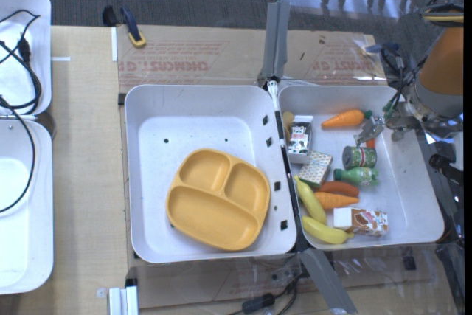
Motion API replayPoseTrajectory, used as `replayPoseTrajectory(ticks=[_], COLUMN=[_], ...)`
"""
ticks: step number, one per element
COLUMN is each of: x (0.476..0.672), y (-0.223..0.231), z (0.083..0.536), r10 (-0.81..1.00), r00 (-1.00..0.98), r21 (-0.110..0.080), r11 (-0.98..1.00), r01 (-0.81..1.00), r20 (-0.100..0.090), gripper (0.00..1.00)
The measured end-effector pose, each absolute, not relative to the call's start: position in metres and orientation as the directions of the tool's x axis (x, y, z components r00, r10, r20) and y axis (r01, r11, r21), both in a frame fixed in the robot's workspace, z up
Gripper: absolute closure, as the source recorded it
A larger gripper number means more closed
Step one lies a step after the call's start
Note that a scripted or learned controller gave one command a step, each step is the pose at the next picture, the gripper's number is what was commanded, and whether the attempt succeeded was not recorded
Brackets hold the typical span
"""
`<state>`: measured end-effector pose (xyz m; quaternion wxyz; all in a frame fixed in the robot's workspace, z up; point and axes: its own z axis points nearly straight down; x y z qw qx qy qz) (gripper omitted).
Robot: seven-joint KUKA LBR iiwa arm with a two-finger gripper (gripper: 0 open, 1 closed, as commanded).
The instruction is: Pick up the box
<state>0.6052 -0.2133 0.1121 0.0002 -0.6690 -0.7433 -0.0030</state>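
we have the gripper [371, 130] low over the upper middle of the right bin [413, 214], arm [442, 70] coming in from the right edge. the metal fingers hang just right of the carrot [344, 119] tip and just above the green can [360, 157]. nothing is visibly between them. whether the jaws are released or clenched, we can't tell at this size.

"the box" is ambiguous here, we count three candidates:
- small white carton [298, 140], standing against the bin's left wall
- patterned box [316, 169], tilted, just below that carton
- flat white and orange box [360, 220], lying near the bottom edge

the gripper is apart from all three. the closest are the carton and the patterned box, both to its left across the can.

our read on the layout: everything is dumped in a loose pile along the left half of the right bin, so items lean on each other. the patterned box looks propped on the banana [316, 214] and the second carrot [335, 198]. the green bottle [357, 175] lies just below the can.

obstacles as we judge them:
- the can and bottle sit between the gripper and the flat box
- the patterned box is crowded by the carton above and the banana below, so finger clearance is tight
- the carton is hard against the wall, so one finger has little room on that side
- the flat box touches the banana tip on its left and is freer on the right

the left bin [144, 158] holds a yellow divided plate [218, 199], well apart and not in the way.
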Motion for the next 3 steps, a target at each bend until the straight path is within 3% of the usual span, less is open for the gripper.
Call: replayPoseTrajectory(ticks=[1,2,3], x=[0.554,0.562,0.536], y=[-0.123,-0.107,-0.12], z=[0.091,0.093,0.216], r10=[0.99,1.0,0.879], r00=[-0.138,0.007,0.476], r21=[-0.001,0.002,-0.002], r11=[0.138,-0.007,-0.476], r01=[0.99,1.0,0.879], r20=[0.0,-0.009,-0.003], gripper=[0.0,0.0,0.0])
